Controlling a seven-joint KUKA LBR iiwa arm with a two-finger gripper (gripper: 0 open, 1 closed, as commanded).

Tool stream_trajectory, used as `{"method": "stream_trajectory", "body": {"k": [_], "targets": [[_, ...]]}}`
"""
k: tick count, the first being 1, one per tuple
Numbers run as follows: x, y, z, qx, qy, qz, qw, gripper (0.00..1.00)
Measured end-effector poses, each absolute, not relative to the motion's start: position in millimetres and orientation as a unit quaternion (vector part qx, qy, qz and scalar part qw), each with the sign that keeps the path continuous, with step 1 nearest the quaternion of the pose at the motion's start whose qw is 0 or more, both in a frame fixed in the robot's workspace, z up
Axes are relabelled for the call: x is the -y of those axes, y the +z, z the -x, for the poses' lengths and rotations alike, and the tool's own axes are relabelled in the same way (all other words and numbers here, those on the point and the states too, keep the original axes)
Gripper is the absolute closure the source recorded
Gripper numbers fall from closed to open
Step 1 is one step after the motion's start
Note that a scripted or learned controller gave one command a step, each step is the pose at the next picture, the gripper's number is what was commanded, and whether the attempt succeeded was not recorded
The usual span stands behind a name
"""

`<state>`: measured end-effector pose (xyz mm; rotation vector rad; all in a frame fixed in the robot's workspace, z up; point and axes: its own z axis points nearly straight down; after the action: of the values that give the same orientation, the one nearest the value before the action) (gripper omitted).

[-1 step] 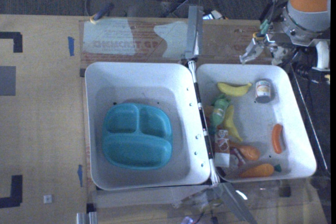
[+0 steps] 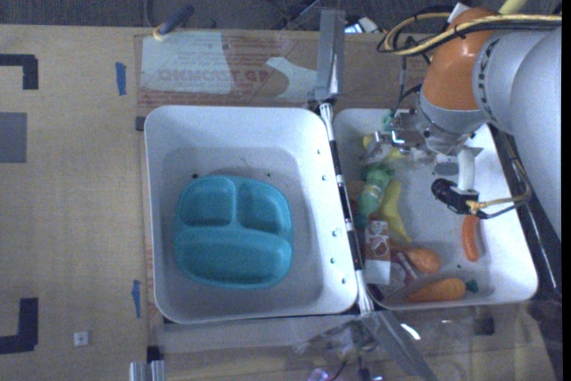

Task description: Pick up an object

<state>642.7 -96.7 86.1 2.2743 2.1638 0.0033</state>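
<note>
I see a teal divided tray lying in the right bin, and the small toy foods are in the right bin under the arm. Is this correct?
Not quite. The teal divided tray lies in the left bin, not the right one. The rest holds: the small toy foods, such as the carrot and the banana, are in the right bin under the arm. The camera view shows this.

The grey arm point(image 2: 526, 94) reaches in from the right, bent downward at its orange band point(image 2: 455, 76). Its gripper point(image 2: 397, 138) hangs low, pointing left.
</note>
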Motion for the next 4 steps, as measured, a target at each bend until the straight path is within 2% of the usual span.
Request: {"method": "stream_trajectory", "body": {"k": [1, 2, 3, 4], "targets": [[98.3, 97.5, -643.7, -0.688, 0.0026, -0.726, 0.003, 1.00], [21.8, 197.5, -649.7, -0.630, 0.0002, -0.777, 0.000, 1.00], [21.8, 197.3, -649.6, -0.630, 0.0000, -0.777, 0.000, 0.00], [37.4, 184.5, -624.5, -0.638, -0.0009, -0.770, -0.001, 0.00]]}}
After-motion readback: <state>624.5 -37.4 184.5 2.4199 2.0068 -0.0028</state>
